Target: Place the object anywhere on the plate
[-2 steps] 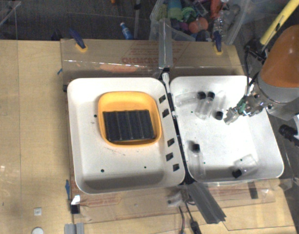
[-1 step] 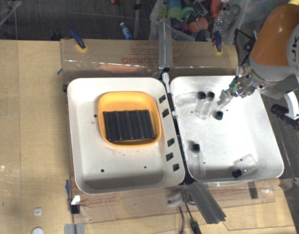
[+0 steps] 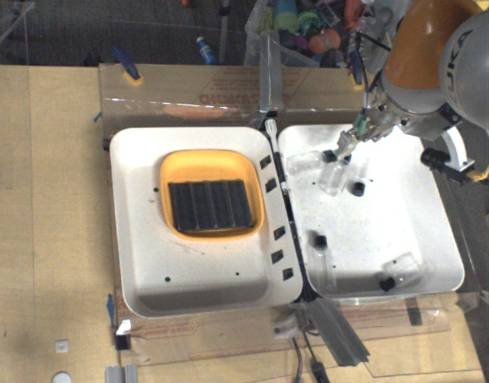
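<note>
Two shallow white bins are sitting side by side on a pale wooden bench (image 3: 37,214). The left bin (image 3: 136,282) is smooth, glossy plastic with rounded corners, and in its middle a yellow-orange plate (image 3: 210,164) of rounded-square shape is lying flat. A dark, ribbed rectangular block (image 3: 210,205) is resting on the plate, its parallel grooves running top to bottom in the frame.

The right bin (image 3: 419,214) is holding several clear, glassy plastic pieces with small black caps: one (image 3: 333,177) in the upper middle of the bin just below the claw, one (image 3: 319,244) near the bin's left wall, and one (image 3: 398,271) at the lower right.

The grey arm (image 3: 459,46), with its rounded orange band (image 3: 427,30), is reaching in from the upper right of the frame and bending down toward the upper part of the right bin. The claw (image 3: 345,144) is pointing down and to the left over that bin, close to the upper clear piece. Whether it is spread or closed, or gripping anything, cannot be told from this angle.
</note>
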Controlling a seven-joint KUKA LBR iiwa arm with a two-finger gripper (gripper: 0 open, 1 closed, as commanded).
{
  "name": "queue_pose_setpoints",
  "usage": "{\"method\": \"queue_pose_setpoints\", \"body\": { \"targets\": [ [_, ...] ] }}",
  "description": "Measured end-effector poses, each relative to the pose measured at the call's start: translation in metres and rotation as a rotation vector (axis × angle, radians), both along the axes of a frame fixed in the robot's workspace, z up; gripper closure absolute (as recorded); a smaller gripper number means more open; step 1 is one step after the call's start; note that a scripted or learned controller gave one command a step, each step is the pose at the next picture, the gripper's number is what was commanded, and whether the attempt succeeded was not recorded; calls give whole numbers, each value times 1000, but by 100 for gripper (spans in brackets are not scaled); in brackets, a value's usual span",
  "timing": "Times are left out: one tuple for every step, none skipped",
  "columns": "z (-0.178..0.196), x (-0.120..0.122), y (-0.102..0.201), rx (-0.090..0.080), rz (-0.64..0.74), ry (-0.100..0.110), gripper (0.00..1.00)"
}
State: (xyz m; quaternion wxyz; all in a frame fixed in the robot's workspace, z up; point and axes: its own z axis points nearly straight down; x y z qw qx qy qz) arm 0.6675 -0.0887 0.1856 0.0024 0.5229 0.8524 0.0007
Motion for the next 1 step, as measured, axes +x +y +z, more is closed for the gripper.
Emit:
{"method": "queue_pose_setpoints", "body": {
  "targets": [
    [24,0,20,-1,146,-2,100]
  ]
}}
